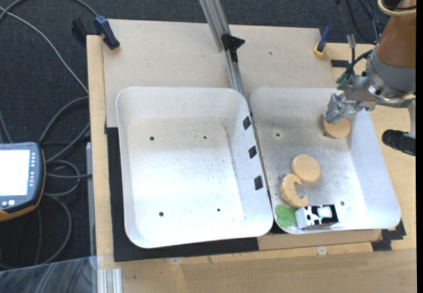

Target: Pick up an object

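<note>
The arm (pixel 396 47) comes in from the right, over the right bin (pixel 370 172). Its gripper (pixel 336 113) hangs low at the far side of that bin. Right under it lies a round tan disc (pixel 338 128), and the gripper's tip seems to touch the disc's far edge. I cannot tell if the gripper is wide or narrow, or if it has hold of the disc.

Nearer to me in the same bin lies a second tan disc (pixel 306 168). Just beside it is a curved tan piece (pixel 292 190). At the near edge sit a green thing (pixel 285 216) and a small black and white box (pixel 317 215), close together.

The left bin (pixel 132 153) stands next to the right one, and a metal rail (pixel 210 4) runs off to the far side between them.
</note>
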Robot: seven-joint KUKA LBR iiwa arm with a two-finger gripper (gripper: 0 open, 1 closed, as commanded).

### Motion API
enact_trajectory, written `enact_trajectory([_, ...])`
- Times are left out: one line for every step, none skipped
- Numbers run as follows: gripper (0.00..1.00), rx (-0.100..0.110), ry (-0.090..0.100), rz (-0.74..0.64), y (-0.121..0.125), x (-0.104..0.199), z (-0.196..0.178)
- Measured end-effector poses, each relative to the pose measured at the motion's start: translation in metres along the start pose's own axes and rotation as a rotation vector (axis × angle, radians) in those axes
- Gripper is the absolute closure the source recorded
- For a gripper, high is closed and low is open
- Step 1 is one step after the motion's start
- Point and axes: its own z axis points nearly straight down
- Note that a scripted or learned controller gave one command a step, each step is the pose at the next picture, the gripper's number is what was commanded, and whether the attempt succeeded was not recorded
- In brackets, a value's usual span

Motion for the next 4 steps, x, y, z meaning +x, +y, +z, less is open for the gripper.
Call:
enact_trajectory([1.00, 0.005, 0.001, 0.001, 0.001, 0.000, -0.007])
enact_trajectory([1.00, 0.009, 0.004, -0.003, -0.016, 0.045, -0.012])
enact_trajectory([1.00, 0.009, 0.005, -0.005, -0.024, 0.097, -0.022])
enact_trajectory([1.00, 0.011, 0.005, -0.005, -0.042, 0.152, -0.027])
